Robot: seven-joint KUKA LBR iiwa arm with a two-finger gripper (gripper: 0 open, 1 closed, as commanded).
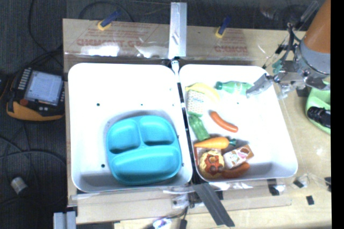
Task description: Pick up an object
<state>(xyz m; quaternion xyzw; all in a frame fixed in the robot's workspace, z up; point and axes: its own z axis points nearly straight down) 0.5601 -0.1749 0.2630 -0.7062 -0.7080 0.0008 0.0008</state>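
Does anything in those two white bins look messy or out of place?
Nothing looks spilled or broken. The toy food, such as the orange carrot and red sausage, is heaped along the right white bin's left side, while the blue divided tray lies flat in the left white bin.

Arm [317,34] cut off at the right edge; pizza [210,162] partly hidden under carton [238,156]; carton's print too small to read.

Red print on the board [102,42] — too blurred to read.
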